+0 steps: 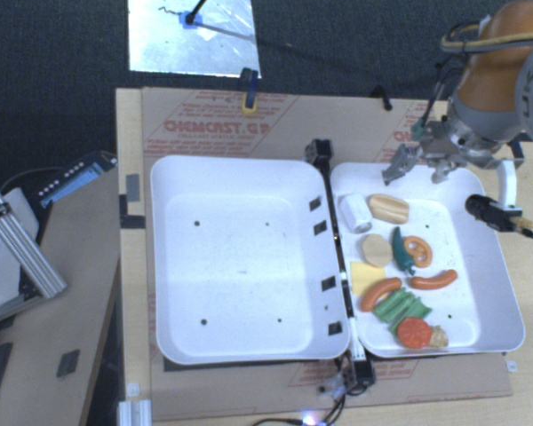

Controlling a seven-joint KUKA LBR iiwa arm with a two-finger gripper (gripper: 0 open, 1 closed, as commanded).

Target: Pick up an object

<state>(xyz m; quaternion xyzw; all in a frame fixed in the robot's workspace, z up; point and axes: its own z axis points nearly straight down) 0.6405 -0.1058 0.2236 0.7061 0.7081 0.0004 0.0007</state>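
Bench (204, 118): brown board with red printed lettering, carrying two shallow white bins side by side, joined along a black hinged strip with clips. Left bin (173, 193) shows bare white floor with a few small dark dots.

Right bin (493, 264) holds a cluster of toy food toward its left and centre: white cylinder (354, 212) touching a bread roll (389, 208) at the top; below them a pale round piece (374, 249), a dark green pepper (398, 248) lying against a pretzel (417, 251), a yellow cheese wedge (364, 278), two sausages (433, 280) (380, 294), a green ridged piece (402, 308), and a red tomato (415, 332) nearest the front rim.

Gripper (420, 164) hangs over the far rim of the right bin, above and just beyond the bread roll, fingers spread, nothing between them. Arm enters from the right, orange band up top.

Surroundings: dark carpet-like backdrop behind the bench; a shiny silver sheet (193, 23) lies on it with a black rod crossing. A yellow-and-blue clamp (249, 91) sits at the board's far edge. Left of the bench, a tan table with an aluminium rail (18, 247) and a dark device (71, 177).
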